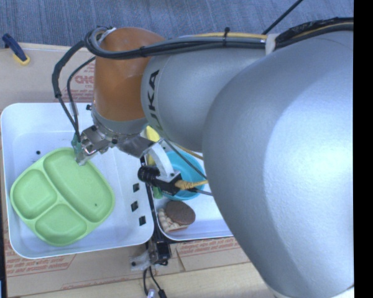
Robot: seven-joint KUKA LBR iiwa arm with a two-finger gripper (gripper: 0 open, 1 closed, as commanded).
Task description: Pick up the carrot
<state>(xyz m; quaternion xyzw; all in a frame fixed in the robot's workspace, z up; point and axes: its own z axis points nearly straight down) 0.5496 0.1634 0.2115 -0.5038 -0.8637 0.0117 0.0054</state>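
**Hand low over green plate in left bin; carrot not located**

A grey arm [267,154] with a smooth, rounded metal shell is seen reaching in from the right, and a glossy orange band [121,73] is wrapped above its wrist. The hand [84,144] is set low over the left bin [25,120], at the upper edge of the green plate [61,198]. Contact with the plate cannot be judged. Whether the hand is wide or narrow cannot be told, and nothing is seen held in it.

The left bin is shallow, white, smooth plastic with rounded corners. The green plate is matte plastic, a rounded square divided into three compartments, and it is laid flat and turned at an angle in the bin's lower left. A few small dark square marks are noted on the bin's right wall.

Most of the right bin [202,231] is covered by the arm. In its exposed strip a blue curved plastic object [189,192] is seen, and just below it a flat, round brown disc [179,215] with a speckled surface.

The carrot's position cannot be told.

Both bins are set on a tabletop [34,73] covered with brown cardboard printed in red.
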